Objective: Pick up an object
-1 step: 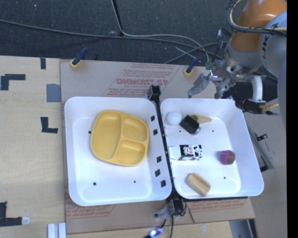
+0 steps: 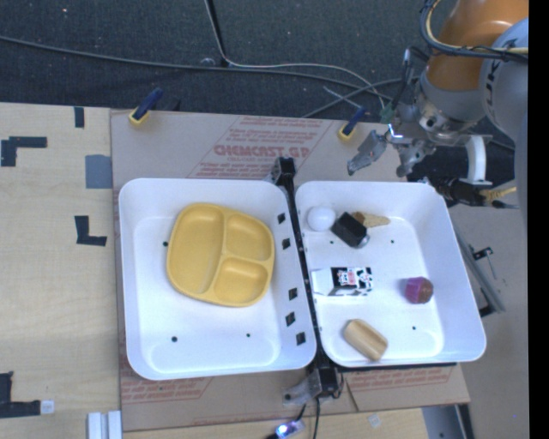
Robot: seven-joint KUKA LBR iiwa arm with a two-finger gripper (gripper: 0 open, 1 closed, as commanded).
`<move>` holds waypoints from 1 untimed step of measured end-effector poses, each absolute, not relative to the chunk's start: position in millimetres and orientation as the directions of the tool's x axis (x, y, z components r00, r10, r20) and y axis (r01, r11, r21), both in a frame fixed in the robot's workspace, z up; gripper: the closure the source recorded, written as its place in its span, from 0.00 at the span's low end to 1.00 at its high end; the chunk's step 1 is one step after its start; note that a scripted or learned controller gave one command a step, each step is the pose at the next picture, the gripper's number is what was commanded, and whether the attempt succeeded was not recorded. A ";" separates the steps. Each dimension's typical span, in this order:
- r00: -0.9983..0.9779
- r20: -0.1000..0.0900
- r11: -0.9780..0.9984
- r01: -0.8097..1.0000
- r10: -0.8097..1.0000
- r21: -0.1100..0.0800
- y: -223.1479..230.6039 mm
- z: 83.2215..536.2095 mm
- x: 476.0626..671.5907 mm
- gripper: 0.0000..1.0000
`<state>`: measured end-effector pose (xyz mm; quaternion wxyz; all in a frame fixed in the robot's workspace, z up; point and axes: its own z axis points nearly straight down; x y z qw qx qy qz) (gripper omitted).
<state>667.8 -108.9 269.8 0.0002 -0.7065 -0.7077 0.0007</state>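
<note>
Two shallow white bins sit side by side on the counter, which is partly covered by a sheet of printed cardboard. The left bin holds a yellow divided plate, lying flat in the upper middle of that bin.

The right bin holds the smaller things. A white ball lies near the bin's upper left corner, and just beside it to the right is a black block, which touches a small tan piece at its upper right. Below them, toward the bin's left side, lies a flat white card with black markings. A purple lump sits near the right wall, well apart from the others. A tan, bread-like roll lies near the bin's front edge.

The end effector hangs above the cardboard just beyond the right bin's far rim (outside the bin, not over any object). Its fingers are spread apart, one angling out to the left, and nothing is between them. The grey arm with its orange band reaches in from the upper right.
</note>
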 end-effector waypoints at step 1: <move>-0.001 -0.002 0.001 1.000 1.000 -0.006 -110.9 205.2 666.3 0.00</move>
